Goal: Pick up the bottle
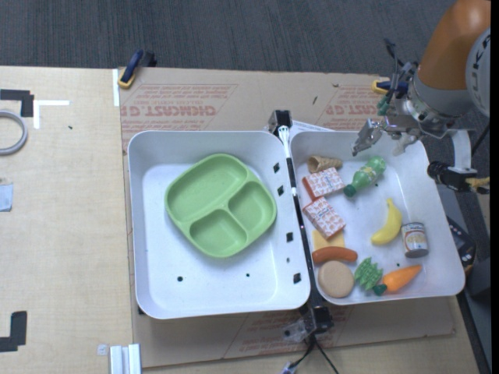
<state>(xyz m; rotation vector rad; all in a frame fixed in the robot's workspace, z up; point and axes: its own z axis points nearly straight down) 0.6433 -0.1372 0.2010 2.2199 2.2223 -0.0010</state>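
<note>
the gripper (373, 137) hangs with fingers spread and nothing between them at the upper edge of the right bin (437, 209), the green bottle (364, 177) lying just below it toward frame centre, so this looks like the approach, calling next for a short drop astride it.

A dark grey carpet floor (234, 18) is lying behind the table (58, 232), whose top is pale wood. A brown cardboard sheet (203, 104) with red printed letters is covering much of the table. Black tape marks (17, 100) are sitting near the left edge. The light is falling evenly.
</note>
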